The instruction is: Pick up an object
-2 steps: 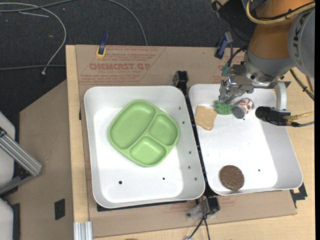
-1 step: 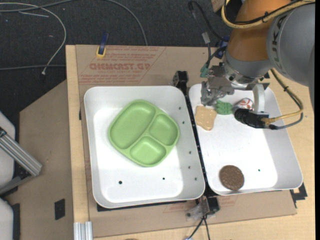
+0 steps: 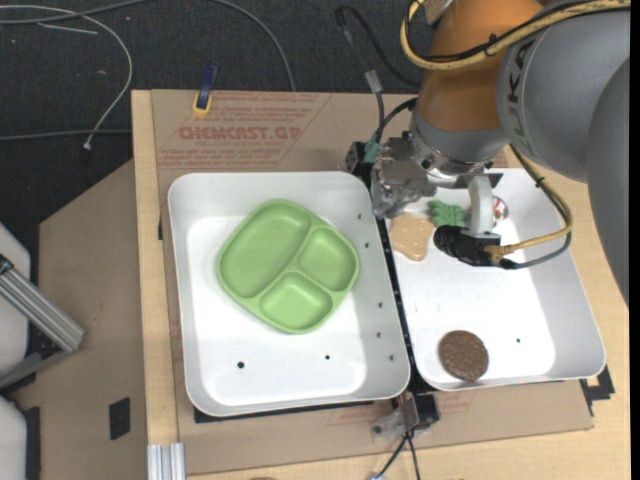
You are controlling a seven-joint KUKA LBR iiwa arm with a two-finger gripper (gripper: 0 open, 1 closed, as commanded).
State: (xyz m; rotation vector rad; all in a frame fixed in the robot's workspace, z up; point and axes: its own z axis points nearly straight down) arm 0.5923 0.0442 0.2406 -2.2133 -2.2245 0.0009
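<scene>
The left bin holds a light green divided plate with three compartments, lying flat and turned at an angle near the bin's middle, apart from all four walls. Both bins sit on a sheet of printed cardboard. Over the seam between the bins, at the far left corner of the right bin, the gripper hangs low beneath the orange band of the arm; whether it is parted or closed cannot be told from this angle, and nothing is seen held in it. Just below it a flat tan piece lies on the bin floor, with a small green piece just beside it. A round brown disc lies well apart, near the front wall.
</scene>
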